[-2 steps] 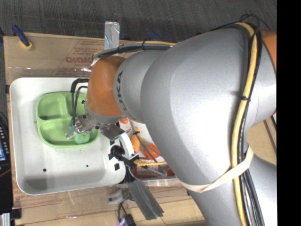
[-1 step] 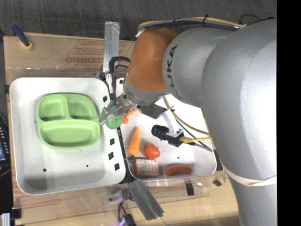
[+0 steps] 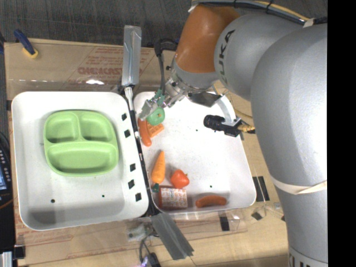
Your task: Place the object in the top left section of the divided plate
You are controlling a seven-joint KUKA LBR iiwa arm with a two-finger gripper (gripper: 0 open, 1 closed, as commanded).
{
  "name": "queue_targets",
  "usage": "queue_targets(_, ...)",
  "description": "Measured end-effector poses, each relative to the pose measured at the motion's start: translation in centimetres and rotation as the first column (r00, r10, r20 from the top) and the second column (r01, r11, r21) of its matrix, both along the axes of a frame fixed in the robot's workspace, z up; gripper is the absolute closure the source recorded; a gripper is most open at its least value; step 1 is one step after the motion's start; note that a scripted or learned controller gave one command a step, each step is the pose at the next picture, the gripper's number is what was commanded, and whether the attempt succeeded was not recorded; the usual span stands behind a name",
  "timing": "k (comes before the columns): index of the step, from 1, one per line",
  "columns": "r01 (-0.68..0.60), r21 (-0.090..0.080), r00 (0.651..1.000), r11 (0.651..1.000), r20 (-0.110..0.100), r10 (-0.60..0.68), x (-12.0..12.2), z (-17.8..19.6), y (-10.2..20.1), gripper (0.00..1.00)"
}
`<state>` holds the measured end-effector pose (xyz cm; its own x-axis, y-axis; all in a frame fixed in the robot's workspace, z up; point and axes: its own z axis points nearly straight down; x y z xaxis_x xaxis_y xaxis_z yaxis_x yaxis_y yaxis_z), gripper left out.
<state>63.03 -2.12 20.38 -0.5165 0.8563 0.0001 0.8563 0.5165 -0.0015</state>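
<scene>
Nearest, along the near wall of the right bin [image 3: 245,171], a small labelled can [image 3: 173,198] lies on its side, red and white print, cylinder shape. Just right of it lies a sausage [image 3: 211,201], smooth, brown-red, slightly curved. A little farther sits a red tomato-like piece [image 3: 179,178], glossy plastic, rounded. Just left of it lies a carrot [image 3: 158,167], orange, tapered, close to the divider between the two bins. Farther along the same left side lie orange pieces [image 3: 149,131], blocky plastic, exact shape hard to tell.

The left bin [image 3: 22,149] is shallow, white, with rounded corners, and holds the divided plate [image 3: 82,142]: pale green, matte plastic, rounded rectangle, two small sections on the far side, one wide section on the near side. It lies flat, about mid bin.

The arm [image 3: 267,71] reaches in from the right, bulky grey shell, orange band [image 3: 203,40] above the wrist, bent down toward the far left corner of the right bin. The pincer [image 3: 154,109] points down and left, right over the orange pieces. A small green object [image 3: 156,115] sits at its tip; whether the fingers are apart or clamped on it cannot be told. A black cable fitting [image 3: 222,124] sticks out beside the wrist.

Brown cardboard [image 3: 100,60] covers the table beyond the bins.
</scene>
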Motion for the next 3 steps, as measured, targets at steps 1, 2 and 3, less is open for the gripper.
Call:
queue_targets(1, -0.166, 0.001, 0.986, 0.986, -0.003, 0.166, -4.5, -1.3, -4.9, 1.0)
queue_targets(2, -0.162, 0.001, 0.987, 0.987, -0.001, 0.162, -12.4, -0.5, -6.8, 1.0)
queue_targets(3, -0.051, 0.001, 0.999, 0.999, -0.003, 0.051, -15.4, -0.1, -0.3, 1.0)
